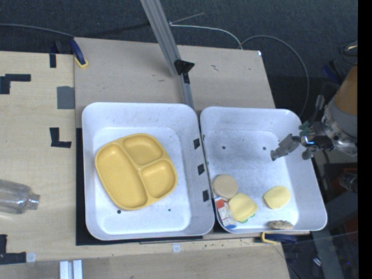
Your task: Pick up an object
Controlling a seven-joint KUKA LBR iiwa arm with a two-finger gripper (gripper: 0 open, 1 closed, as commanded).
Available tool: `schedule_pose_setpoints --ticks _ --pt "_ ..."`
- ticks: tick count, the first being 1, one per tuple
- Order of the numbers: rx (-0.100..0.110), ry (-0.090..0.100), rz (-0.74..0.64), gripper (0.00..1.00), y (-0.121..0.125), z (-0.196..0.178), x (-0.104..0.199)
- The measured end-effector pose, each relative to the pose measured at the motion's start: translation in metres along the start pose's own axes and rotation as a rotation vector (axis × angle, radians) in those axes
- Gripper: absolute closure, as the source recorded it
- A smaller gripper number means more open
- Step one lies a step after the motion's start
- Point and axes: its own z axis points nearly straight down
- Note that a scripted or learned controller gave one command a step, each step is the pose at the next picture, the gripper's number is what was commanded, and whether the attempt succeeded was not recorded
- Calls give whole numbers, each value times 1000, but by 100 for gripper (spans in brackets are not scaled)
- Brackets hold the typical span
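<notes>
Two white bins sit side by side on the surface [145, 80], and the action is on the right of the frame. The tool [285, 148] hangs over the right bin [244, 121], near its right wall, with the grey arm [340, 129] reaching in from the frame's right edge. A dark finger points down and to the left, nothing pinched in it, but whether the tool is spread or pressed together I cannot tell from this angle.

Down in the lower part of that right bin lies the pickable stuff, well apart from the tool. A round tan disc [225, 186] sits near the bin's left wall. Just below it, a yellow lump [242, 207] rests against a small packet with red and blue print [224, 213]. Further right, another yellow lump [276, 197] lies on its own. At the lower edge, a small brownish flat piece [281, 224] sits close to the front wall.

Over in the left bin [93, 121], a yellow divided plate [135, 170] with three compartments lies slightly turned. At far left of the frame, a clear plastic bottle [17, 196] lies on its side on the surface.
</notes>
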Motion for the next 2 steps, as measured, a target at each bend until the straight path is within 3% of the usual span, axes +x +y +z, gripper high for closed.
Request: schedule_pose_setpoints --ticks 1,2 --pt "9 0 2 0 10 160 -21" --pt "-2 -4 1 0 -22 166 35"
